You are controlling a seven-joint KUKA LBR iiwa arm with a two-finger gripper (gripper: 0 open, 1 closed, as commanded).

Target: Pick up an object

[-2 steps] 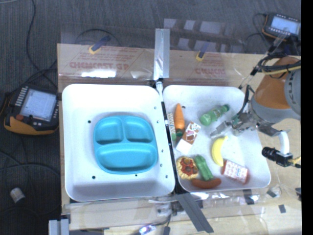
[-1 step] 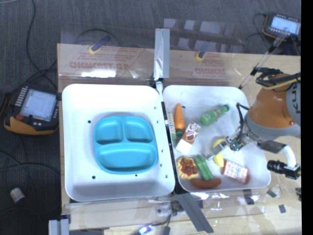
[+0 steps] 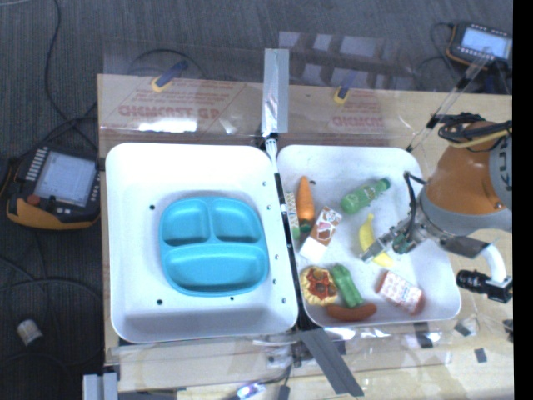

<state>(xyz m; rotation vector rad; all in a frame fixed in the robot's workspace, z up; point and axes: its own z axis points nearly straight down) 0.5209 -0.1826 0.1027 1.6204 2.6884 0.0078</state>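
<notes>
Step in hand: approach, w/ gripper [image 3: 391,244] low over right bin [image 3: 433,307], arm reaching in from right edge. Nothing lifted yet, so pick not done.

Likely target: banana [image 3: 366,233], small yellow piece just left of gripper tip, near middle of right bin. Touching or merely just beside? Can't tell at this slant. Long axis near vertical in camera view, leaning slightly: upper end toward top-right, lower end toward bottom-left. A second yellow bit (maybe part of same toy, maybe a separate wedge) right below gripper; unclear.

Gripper state: can't tell released or clenched; tip too small and dark against bin floor. No item seen between its parts, so no claim of a hold.

Other stuff in right bin: carrot [image 3: 306,200] upright along left wall, green bottle [image 3: 365,196] slanted toward top-right, small carton [image 3: 326,223] beside carrot, pizza slice [image 3: 317,284] near bottom left, green pepper [image 3: 346,286] beside it, sausage [image 3: 350,312] along bottom wall, red box [image 3: 397,291] below gripper. Left bin [image 3: 125,223] holding blue divided tray [image 3: 215,244].

Next move, as judged: centre over banana, turn wrist so closing direction crosses the long axis (i.e. squeeze left-right), drop, close, lift straight. Risk: curved, narrow piece slipping out sideways, or nudging red box nearby.
</notes>
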